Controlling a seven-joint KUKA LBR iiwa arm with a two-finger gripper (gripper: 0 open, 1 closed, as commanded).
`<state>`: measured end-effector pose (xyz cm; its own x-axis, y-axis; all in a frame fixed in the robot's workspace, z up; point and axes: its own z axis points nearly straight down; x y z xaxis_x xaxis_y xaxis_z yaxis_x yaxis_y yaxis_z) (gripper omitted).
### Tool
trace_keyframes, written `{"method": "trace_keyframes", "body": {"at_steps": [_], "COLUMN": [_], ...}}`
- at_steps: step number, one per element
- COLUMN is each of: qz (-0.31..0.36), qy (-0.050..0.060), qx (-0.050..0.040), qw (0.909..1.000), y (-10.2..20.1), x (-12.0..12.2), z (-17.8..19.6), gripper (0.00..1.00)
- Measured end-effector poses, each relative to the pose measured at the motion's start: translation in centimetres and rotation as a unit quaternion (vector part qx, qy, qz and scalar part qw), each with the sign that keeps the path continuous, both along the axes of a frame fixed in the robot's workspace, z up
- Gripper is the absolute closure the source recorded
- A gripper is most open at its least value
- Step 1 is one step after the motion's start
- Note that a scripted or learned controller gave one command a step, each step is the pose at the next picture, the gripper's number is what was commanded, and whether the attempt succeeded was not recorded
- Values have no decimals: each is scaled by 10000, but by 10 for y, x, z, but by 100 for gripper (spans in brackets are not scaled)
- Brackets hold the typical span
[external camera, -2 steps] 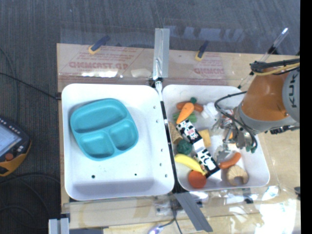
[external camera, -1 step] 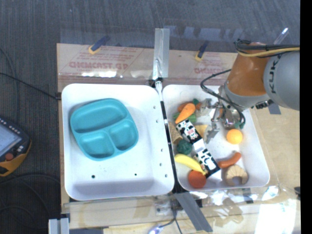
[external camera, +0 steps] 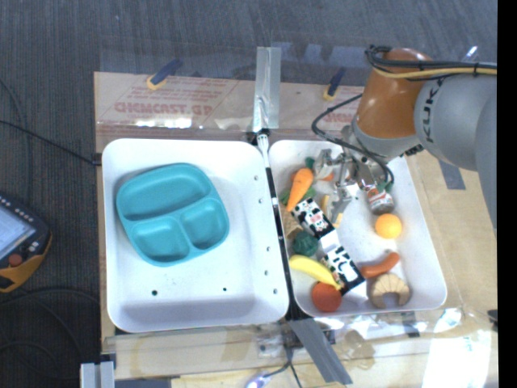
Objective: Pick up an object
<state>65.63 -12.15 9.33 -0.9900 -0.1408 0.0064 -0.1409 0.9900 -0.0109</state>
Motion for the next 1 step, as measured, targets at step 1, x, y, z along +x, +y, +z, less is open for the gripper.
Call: {"method": "trace_keyframes", "body": {"at_steps": [1], "qz": [-418], "qy": [-82], "qx": [52], "qw": [9991], "y": [-16], "x": [-76], "z": [-3], "gripper": [0]}}
